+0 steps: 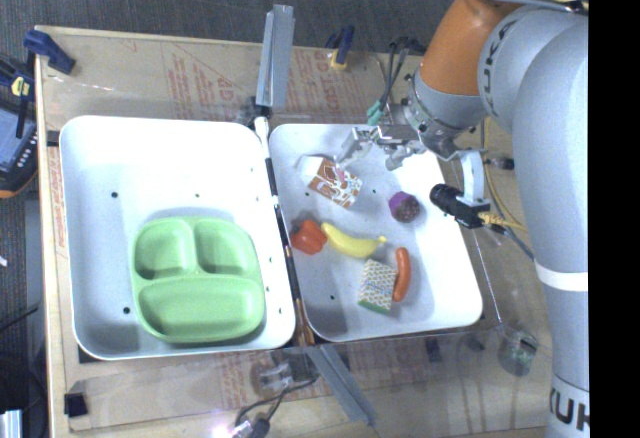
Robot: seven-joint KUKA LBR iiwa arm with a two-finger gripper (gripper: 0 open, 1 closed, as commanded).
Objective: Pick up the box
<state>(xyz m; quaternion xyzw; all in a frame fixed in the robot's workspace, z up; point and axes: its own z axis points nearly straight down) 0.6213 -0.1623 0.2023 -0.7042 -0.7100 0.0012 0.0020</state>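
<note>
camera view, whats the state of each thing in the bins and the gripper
gripper: over the right bin's far edge, fingers spread, nothing between them
box: lying flat in the right bin, tilted, just below the gripper
second box: lying flat, beside the sausage
banana: lying on its side, mid bin
red pepper: by the left wall
sausage: lying flat
purple fruit: resting apart
green tray: upright in the left bin

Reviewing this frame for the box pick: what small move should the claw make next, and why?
Probably shift the claw a little toward the left bin and lower it over the box. The claw sits at the right bin's far edge, just off the box's upper right corner, and nothing shows between its fingers. The box lies flat and apart from the banana and the purple fruit, so the approach looks unobstructed.
</note>
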